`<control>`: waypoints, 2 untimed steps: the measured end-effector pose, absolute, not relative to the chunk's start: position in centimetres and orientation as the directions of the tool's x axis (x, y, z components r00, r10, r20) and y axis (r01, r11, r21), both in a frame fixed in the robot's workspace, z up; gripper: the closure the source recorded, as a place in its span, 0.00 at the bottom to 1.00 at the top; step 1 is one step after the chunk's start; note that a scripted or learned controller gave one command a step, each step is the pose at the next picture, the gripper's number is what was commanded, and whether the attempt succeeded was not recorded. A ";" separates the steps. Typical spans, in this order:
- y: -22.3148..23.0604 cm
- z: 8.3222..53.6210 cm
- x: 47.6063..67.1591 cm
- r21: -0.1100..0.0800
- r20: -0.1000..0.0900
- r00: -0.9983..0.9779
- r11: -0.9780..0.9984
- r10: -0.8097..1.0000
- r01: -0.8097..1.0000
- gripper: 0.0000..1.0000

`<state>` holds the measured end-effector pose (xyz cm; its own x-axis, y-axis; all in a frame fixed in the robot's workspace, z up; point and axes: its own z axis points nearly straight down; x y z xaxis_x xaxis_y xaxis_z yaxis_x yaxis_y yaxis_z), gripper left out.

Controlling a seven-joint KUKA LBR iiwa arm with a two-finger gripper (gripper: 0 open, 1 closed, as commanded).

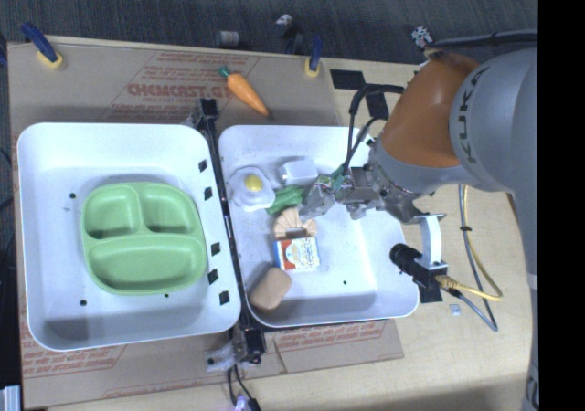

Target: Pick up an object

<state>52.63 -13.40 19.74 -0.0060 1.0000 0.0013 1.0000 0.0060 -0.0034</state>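
Observation:
My gripper (315,196) reaches in from the right and hangs low over the middle of the right bin (366,295). Right under and beside it lie a green leafy piece (285,198) and a tan ridged piece (291,220). Below these rests a small milk carton (298,254) with a blue and red label. A fried egg (251,185) lies at the bin's left, a white-grey block (295,170) sits above the gripper, and a tan bread roll (270,288) sits at the front left corner. Nothing shows between the fingers.
The left bin (46,217) holds a green divided plate (143,237). A toy carrot (246,93) lies on the cardboard behind the bins. The grey arm with its orange band (430,121) covers the right bin's right side, and cables trail at the right.

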 end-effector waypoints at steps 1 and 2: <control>-21.2 20.0 54.5 -0.002 -0.001 -0.003 0.003 1.000 1.000 0.00; -21.1 9.2 50.2 -0.003 0.002 -0.007 0.007 1.000 1.000 0.00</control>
